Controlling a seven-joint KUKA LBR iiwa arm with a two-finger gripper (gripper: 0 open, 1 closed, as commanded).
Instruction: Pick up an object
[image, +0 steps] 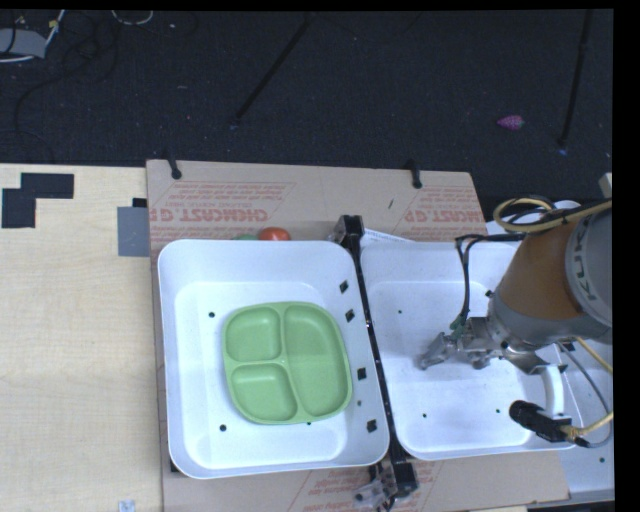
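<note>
A light green divided plate (285, 362) with three compartments lies flat in the middle of the left bin (188, 300). My gripper (434, 356) is low inside the right bin (440, 425), near its middle, pointing left. It is well apart from the plate, across the divider between the bins. Nothing shows in the gripper.
A small red-orange thing (274, 235) sits just behind the back rim of the left bin, on the cardboard (300, 200). The black divider strip (365, 340) runs between the bins. The grey and orange arm (545, 280) covers the right bin's right side.
</note>
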